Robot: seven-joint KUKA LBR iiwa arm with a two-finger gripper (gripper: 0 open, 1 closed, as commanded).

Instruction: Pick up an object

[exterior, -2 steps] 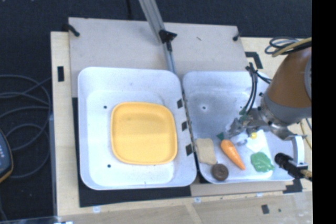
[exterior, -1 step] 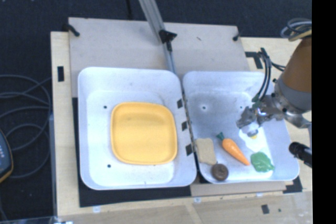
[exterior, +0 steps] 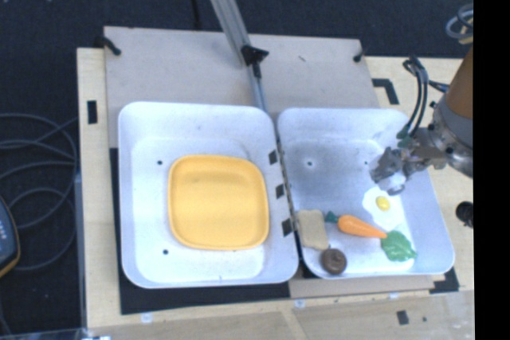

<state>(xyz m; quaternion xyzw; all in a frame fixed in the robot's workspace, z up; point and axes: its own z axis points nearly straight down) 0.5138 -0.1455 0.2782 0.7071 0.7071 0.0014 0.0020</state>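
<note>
Two shallow white bins sit side by side on the counter (exterior: 96,171): the left bin (exterior: 139,139) carries a yellow plate (exterior: 217,201), while the right bin (exterior: 335,131) holds a cluster of toy foods along its near edge. A fried egg (exterior: 382,204) lies just beside a carrot (exterior: 360,227), with a green leafy piece (exterior: 398,246) at the carrot's tip, a tan block (exterior: 313,228) near the divider and a small brown round piece (exterior: 333,259) at the rim. The grey arm reaches in from the right, its pincer (exterior: 392,171) poised low over the right bin, just above the egg; whether its tips stand apart or together cannot be told from this angle, and nothing is seen held. The work appears to be at the approach stage, with no object yet lifted. A next move would likely call for a short descent onto the egg or carrot, then a firm close before rising.
</note>
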